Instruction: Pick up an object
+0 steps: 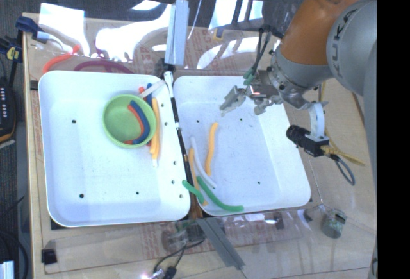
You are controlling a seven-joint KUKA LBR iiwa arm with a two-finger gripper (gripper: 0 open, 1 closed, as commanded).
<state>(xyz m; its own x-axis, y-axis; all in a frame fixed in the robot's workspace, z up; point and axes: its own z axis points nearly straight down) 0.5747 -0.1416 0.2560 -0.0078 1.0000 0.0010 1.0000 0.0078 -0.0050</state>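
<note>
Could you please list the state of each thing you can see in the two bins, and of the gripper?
Gripper: hovering over the right bin's far end, nothing seen between its fingers.
Green bowl: upright in the left bin, holding coloured strips.
Orange strip: lying flat on the right bin's floor, apart from the gripper.
Green strip: lying at the right bin's near left corner.
Left bin: flat on the bench.
Right bin: flat beside it.

Two white bins, the left bin (77, 201) and the right bin (282, 188), are each speckled with a few small dark dots. In the left bin sits a green bowl (123, 118), its inside holding red, blue and yellow-orange strips (stacked along its right rim). Right of the bowl lie an orange strip (211, 147) and a green strip (218, 203). The arm (333, 27) is grey with an orange band.
</note>
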